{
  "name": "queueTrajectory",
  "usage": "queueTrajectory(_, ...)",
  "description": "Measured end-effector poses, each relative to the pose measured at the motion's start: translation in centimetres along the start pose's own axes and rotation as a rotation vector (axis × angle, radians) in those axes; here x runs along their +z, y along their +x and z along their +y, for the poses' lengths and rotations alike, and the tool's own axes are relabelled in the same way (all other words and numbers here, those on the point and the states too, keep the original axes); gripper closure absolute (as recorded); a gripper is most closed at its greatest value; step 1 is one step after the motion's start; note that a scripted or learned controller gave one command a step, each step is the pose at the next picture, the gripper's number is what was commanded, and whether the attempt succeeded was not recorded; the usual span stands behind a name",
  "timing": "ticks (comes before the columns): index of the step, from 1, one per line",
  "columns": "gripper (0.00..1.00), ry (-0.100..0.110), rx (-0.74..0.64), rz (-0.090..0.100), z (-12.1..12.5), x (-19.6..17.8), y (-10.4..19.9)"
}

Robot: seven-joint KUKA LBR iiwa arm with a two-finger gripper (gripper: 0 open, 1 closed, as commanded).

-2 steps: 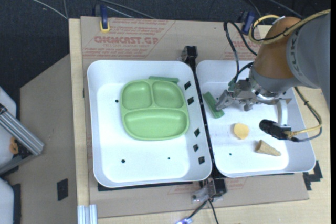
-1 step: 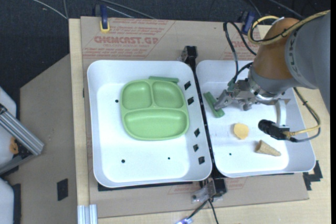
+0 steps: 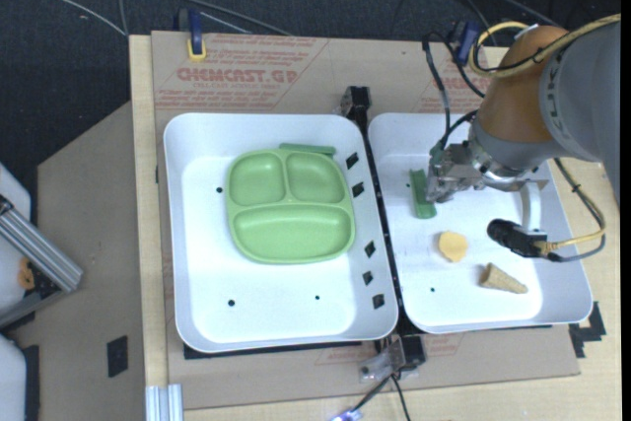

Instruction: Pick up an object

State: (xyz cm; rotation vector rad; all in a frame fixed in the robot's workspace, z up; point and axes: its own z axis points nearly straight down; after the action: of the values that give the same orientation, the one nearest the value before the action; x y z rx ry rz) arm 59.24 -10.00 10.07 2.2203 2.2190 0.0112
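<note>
2 bins sitting side by side on the surface (image 3: 168, 330), divided plate (image 3: 290, 206) lying in the left bin (image 3: 197, 291), right bin (image 3: 552, 306) holding a stick-shaped piece (image 3: 422, 195) at left, round piece (image 3: 453, 246) nearer, wedge (image 3: 504, 279) to its right

On my screen: two white bins (image 3: 197, 311), one green divided plate (image 3: 291, 207), one green stick (image 3: 422, 195), one yellow round piece (image 3: 453, 246), one tan wedge (image 3: 504, 280).

A small green flat stick-shaped piece (image 3: 423, 196) lies in the right white bin, up by the arm. A round yellow piece (image 3: 453, 246) and a tan wedge (image 3: 503, 279) lie nearer the front.
</note>
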Motion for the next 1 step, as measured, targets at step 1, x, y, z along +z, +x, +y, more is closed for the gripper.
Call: queueTrajectory(1, 1.00, 0.002, -0.002, -0.004, -0.43, -4.70, 0.48)
